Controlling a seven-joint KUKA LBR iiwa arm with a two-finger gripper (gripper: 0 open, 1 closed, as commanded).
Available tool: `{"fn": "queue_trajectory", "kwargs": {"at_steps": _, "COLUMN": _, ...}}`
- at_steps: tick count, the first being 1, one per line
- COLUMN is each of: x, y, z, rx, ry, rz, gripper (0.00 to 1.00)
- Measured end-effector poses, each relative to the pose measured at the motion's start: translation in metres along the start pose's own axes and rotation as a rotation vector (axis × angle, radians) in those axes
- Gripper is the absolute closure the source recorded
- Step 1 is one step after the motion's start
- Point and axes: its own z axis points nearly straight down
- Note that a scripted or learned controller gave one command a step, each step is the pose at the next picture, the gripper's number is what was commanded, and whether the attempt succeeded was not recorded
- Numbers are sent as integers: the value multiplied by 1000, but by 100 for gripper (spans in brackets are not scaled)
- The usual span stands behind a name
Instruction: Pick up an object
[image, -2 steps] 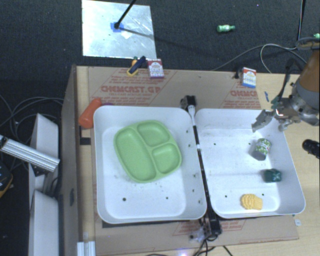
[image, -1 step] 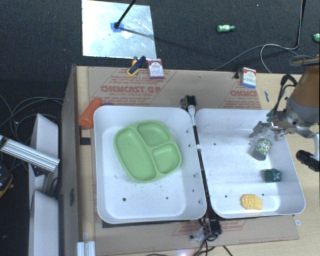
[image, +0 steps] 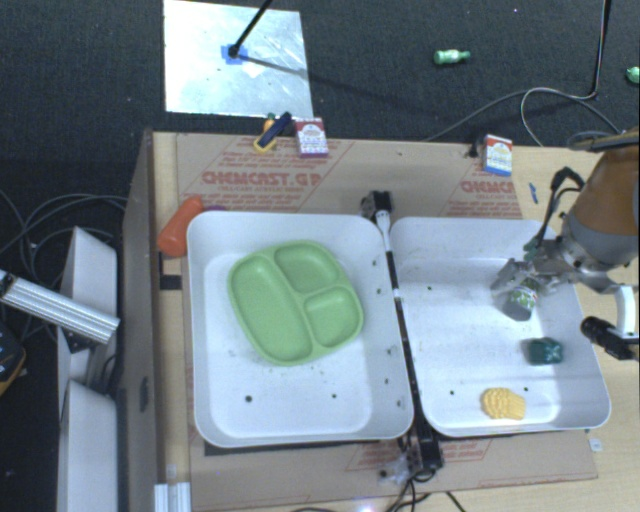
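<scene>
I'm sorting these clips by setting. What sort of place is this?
Probably a robot lab test bench, not a home. Two white bins sit on a board, loose cables trail over dark carpet, and a robot arm reaches over toy items such as a green plate.

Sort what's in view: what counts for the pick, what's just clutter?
For the pick: gripper low in the right bin; teal object; yellow object.

Clutter: green tray in the left bin; orange object beside it; two small cartons on the cardboard; green bottle on the floor.
</scene>
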Motion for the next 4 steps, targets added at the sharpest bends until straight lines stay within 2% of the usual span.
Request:
{"fn": "queue_trajectory", "kwargs": {"at_steps": 2, "x": 1, "y": 12, "z": 34, "rx": 0, "ry": 0, "rz": -2, "gripper": 0}}
{"fn": "queue_trajectory", "kwargs": {"at_steps": 3, "x": -1, "y": 12, "z": -55, "rx": -5, "ry": -2, "rz": -3, "gripper": 0}}
{"fn": "queue_trajectory", "kwargs": {"at_steps": 4, "x": 8, "y": 3, "z": 31, "rx": 3, "ry": 1, "rz": -1, "gripper": 0}}
